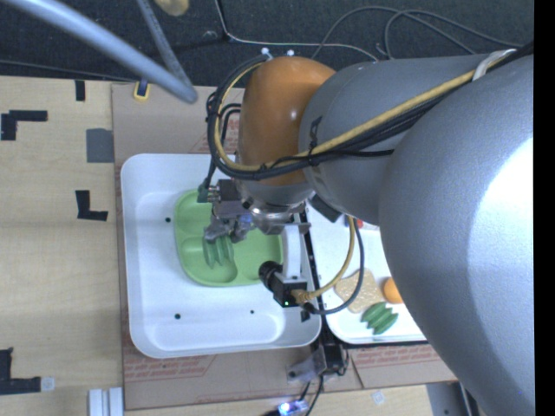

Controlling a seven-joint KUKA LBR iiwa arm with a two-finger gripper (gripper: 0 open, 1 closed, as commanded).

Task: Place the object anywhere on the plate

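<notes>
- The green plate (195, 263) is seen lying in the left white bin (143, 232), towards that bin's far side.
- The gripper (221, 243) is held directly over the plate, with the orange band (277, 115) and the grey arm (451, 198) covering most of the right white bin (364, 336).
- A green, ridged object (218, 251) is seen right at the gripper's tip, over the middle of the plate; it appears to be the thing to be placed.
- Whether that object is gripped or already resting on the plate cannot be told, since the wrist hides the contact; the state of the jaws cannot be told either.
- The transport is judged to be essentially done, because the object is placed above or on the plate and not in the other bin.
- What is left, if anything, is judged to be the release and the withdrawal of the arm.
- In the right bin, a small green item (379, 317) and an orange item (392, 291) are seen lying near each other, well apart from the plate.
</notes>
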